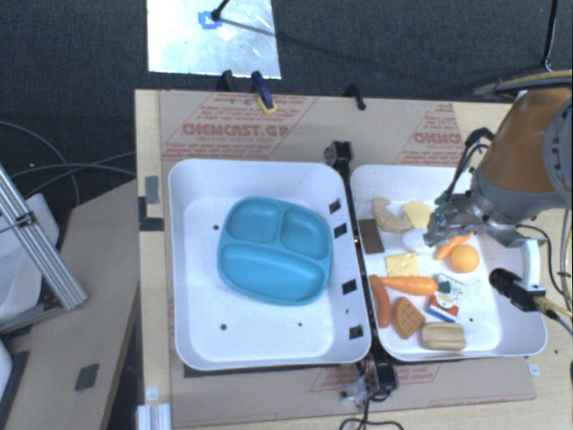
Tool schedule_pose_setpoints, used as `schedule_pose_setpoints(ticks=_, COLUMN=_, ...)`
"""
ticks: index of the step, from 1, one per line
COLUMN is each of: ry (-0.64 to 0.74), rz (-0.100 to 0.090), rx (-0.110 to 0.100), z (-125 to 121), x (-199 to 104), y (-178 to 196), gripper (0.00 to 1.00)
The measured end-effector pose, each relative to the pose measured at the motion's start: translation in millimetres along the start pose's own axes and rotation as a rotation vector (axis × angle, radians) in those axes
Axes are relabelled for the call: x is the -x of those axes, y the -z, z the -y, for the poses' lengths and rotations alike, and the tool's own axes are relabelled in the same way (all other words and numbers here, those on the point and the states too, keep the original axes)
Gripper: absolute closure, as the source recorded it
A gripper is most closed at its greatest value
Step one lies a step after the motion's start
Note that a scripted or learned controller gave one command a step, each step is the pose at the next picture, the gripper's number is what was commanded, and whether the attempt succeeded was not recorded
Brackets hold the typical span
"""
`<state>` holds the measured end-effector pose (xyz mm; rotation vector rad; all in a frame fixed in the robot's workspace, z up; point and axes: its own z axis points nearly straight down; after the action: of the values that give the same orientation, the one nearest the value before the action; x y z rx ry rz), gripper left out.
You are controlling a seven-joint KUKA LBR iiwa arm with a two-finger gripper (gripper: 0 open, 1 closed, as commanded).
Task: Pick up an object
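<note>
The carrot [409, 285] is laid in the right bin [515, 334], its long axis left to right. An orange ball [464, 258], cheese [402, 264] and a bread roll [442, 336] are kept there too. A blue plate [274, 249] is held in the left bin [197, 267] (wide room around it). The gripper [440, 231] is lowered at the right bin's upper middle; its jaws cannot be told.

Crowded food items [414, 287], right bin [515, 334]

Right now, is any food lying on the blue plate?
No, the blue plate sits bare in the left bin; the food is in the right bin.
</note>
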<state>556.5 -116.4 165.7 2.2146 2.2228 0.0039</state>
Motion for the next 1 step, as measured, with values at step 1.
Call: schedule_pose_setpoints(ticks=1, ry=0.001, rz=0.000, rx=0.002, z=-1.8, x=0.2, y=53.8, gripper=1.00)
